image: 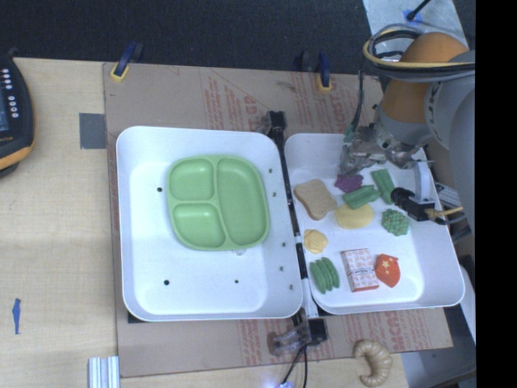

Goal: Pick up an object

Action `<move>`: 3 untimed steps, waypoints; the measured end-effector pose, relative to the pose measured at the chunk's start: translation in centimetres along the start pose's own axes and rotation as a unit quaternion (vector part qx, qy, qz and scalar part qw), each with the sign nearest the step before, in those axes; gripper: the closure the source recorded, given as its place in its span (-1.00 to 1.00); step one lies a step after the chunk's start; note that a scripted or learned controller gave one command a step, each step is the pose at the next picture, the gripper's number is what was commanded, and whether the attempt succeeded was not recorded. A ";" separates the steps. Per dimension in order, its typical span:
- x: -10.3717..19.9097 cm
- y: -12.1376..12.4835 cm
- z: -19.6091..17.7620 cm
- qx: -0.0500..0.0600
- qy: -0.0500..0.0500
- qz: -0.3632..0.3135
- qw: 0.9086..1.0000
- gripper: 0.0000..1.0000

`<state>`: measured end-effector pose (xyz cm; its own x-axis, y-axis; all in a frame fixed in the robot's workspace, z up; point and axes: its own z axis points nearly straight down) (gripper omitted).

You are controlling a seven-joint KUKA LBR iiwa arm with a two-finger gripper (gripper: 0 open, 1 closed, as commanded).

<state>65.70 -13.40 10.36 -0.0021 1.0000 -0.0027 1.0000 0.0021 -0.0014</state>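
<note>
Right now I have the grey arm's two-finger gripper (353, 162) low over the far side of the right-hand shallow white bin (436, 293), its tip just above the small purple toy piece (349, 183); I cannot tell from this slanted view whether anything is caught, so I treat the purple piece as not yet held. It lies in a crowded patch: the two dark green pickle-shaped pieces (373, 190) are touching or nearly touching it on one side, the tan slice of toy bread (314, 198) sits just beside it on the other, and the pale yellow rounded piece (355, 216) lies just below. To do this step well, I judge that I should come straight down, centred on the purple piece, so the tips do not nudge the pickles or ride up onto the bread. I would close slowly and lift only a little at first, checking that something comes up. If the crowding defeats me, the red toy tomato (388, 270) and the small printed carton (359, 269) lie more apart and look easier. The left-hand white bin (141, 289) holds a light green divided plastic plate (218, 202), which I leave alone.
</note>
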 end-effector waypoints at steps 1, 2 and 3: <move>0.0 0.0 0.1 0.000 0.000 0.000 1.000 -1.00; -0.7 -0.1 1.2 0.002 0.001 0.001 1.000 -1.00; -0.8 -0.1 1.1 0.001 0.001 0.001 1.000 -1.00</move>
<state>65.65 -14.22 9.25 -0.0003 1.0000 -0.0010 1.0000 0.0003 -0.0029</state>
